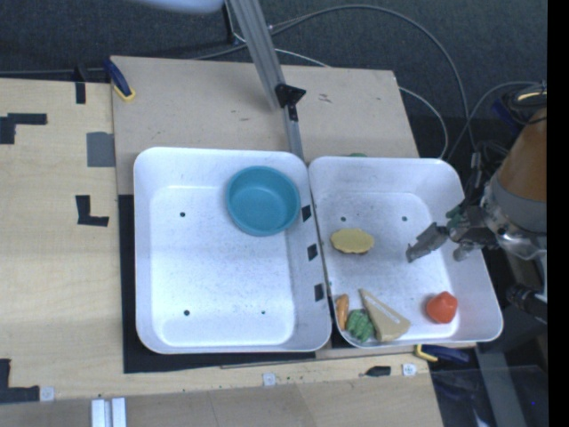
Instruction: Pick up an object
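Observation:
My gripper (442, 245) hangs over the right side of the right bin (391, 178), open, with nothing between its fingers. One dark finger (423, 245) points left toward a flat yellow piece (352, 240) lying mid-bin, a clear gap away. A red round object (442, 307) sits below the gripper near the bin's front right corner. Along the front edge lie a tan wedge (384, 317), a green piece (359, 325) and a small orange carrot-like piece (342, 310). A blue bowl (262, 200) stands in the left bin (178, 265) near its back right.
A slanted metal pole (267, 56) comes down to the ridge between the two bins at the back. Cables loop behind the right bin. The arm's orange band (529, 163) stands just off the bin's right rim.

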Robot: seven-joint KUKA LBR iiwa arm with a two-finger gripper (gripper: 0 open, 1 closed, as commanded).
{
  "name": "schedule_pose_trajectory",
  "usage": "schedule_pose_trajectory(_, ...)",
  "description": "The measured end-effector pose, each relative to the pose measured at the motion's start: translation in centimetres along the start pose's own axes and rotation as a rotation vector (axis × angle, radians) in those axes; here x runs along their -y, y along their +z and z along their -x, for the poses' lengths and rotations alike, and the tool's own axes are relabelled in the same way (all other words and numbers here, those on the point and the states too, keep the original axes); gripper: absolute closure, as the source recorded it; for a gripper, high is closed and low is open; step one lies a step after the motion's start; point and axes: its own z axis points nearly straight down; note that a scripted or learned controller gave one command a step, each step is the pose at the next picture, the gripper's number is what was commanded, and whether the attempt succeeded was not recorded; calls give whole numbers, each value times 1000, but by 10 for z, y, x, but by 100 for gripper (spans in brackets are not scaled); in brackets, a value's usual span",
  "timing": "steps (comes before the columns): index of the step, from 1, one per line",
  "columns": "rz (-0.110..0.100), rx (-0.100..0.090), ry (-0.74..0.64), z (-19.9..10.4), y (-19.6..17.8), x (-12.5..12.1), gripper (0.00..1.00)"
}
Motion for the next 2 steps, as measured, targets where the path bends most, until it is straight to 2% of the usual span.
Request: schedule_pose_trajectory(2,-4,-1,0,-8,87,1,0)
